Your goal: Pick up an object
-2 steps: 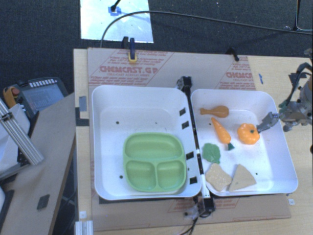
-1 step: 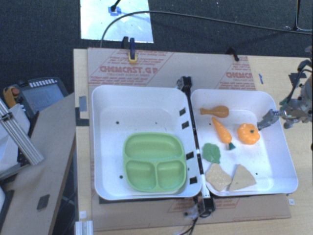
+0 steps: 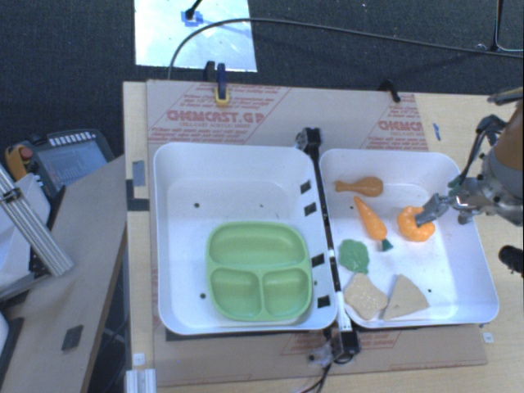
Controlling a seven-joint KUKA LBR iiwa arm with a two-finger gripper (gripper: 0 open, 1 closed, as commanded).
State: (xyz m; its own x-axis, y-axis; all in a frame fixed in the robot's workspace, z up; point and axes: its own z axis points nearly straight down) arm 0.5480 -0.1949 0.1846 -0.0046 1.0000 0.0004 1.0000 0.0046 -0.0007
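2 bins are seen: the gripper (image 3: 427, 214) is lowered into the right bin (image 3: 471, 256) at the orange (image 3: 413, 225); jaw state cannot be told.

The left bin (image 3: 176, 219) holds a tray (image 3: 258, 270). The right bin (image 3: 471, 285) holds a drumstick (image 3: 360, 187) at the back, a carrot (image 3: 370, 221) in the middle, and bread (image 3: 366, 295) in front.

A pale wooden bench (image 3: 136, 219) stands on dark carpet (image 3: 65, 47). A cardboard sheet (image 3: 270, 109) printed with red letters covers its top. A shiny metal plate (image 3: 192, 23) lies on the carpet beyond it, crossed by a cable (image 3: 368, 39). At left, a control pendant (image 3: 70, 158) rests on a side table (image 3: 49, 318).
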